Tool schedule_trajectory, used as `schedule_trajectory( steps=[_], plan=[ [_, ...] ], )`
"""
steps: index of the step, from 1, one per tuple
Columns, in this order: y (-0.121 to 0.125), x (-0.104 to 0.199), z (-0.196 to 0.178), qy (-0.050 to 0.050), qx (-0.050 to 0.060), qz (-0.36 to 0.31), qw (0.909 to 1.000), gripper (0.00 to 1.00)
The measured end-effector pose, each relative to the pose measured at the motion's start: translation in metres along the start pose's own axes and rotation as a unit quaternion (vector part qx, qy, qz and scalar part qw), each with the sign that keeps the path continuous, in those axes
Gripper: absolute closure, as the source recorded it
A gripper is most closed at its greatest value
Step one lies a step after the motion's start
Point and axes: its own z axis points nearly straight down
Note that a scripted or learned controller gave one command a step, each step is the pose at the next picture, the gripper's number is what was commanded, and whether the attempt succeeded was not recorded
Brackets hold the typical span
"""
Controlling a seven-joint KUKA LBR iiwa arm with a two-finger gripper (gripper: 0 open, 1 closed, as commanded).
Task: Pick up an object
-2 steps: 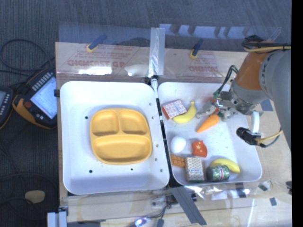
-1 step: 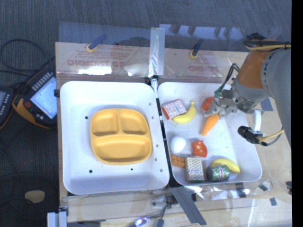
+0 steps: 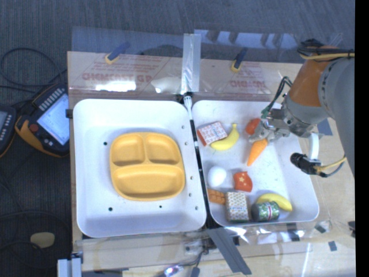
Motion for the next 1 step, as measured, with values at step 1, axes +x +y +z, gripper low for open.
schedule_trajectory(
  steps=[1],
  plan=[
    [0.0199,0.0623,-0.081,-0.003,0.004,0.042,0.9991,1.0]
  ],
)
